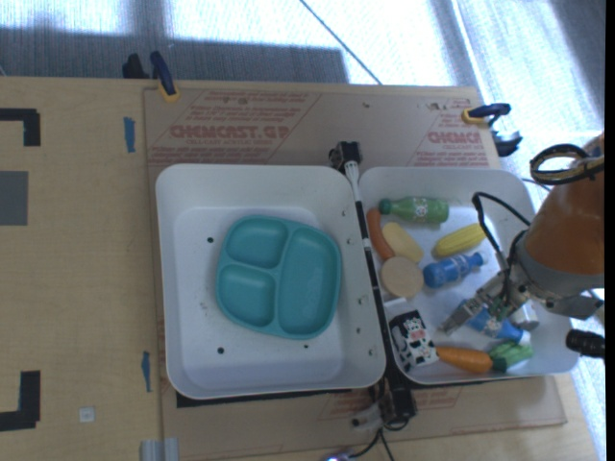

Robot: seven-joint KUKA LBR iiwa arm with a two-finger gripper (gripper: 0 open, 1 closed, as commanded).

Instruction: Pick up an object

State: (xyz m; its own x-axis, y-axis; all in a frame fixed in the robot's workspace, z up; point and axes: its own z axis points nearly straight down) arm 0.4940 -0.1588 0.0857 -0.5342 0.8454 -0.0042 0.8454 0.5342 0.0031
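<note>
Low at the frame's lower right, the gripper (478,311) hangs over the right bin (538,361), seemingly part-open and holding nothing, apparently lined up for the carrot (463,358) just below.

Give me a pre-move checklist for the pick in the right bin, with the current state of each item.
1. Gripper is over the right bin, low among the toys: ok.
2. A toy sits between the fingers: cannot tell; the fingertips lie close to the blue bottle and a small blue item, but nothing is seen clamped.
3. Nearby targets are within the bin: ok; carrot, corn cob and green bottle all lie inside.
4. Crowding around the fingers: not ok; several toys lie close together near the gripper.
5. Left bin holds the teal divided plate, apart from the arm: ok.
</note>
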